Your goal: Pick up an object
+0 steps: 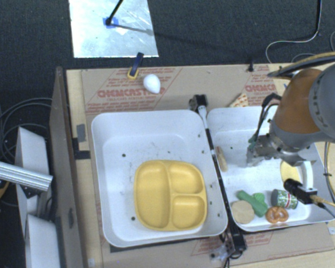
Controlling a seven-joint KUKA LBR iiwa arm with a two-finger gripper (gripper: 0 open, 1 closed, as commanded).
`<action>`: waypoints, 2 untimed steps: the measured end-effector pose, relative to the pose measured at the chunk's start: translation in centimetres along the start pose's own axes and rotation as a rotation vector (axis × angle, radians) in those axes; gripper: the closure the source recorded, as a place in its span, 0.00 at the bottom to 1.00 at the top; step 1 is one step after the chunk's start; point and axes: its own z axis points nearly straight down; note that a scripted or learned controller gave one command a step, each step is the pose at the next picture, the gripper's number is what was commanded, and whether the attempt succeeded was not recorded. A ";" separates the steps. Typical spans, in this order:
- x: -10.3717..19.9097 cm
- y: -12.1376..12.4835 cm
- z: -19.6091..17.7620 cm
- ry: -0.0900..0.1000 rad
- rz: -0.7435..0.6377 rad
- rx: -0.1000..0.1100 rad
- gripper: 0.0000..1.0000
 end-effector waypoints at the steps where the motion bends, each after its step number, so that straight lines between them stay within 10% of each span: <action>1: 0.0 0.1 -1.0 0.000 -0.001 -0.002 1.00; 2: -2.0 0.6 -13.8 -0.006 -0.001 -0.010 1.00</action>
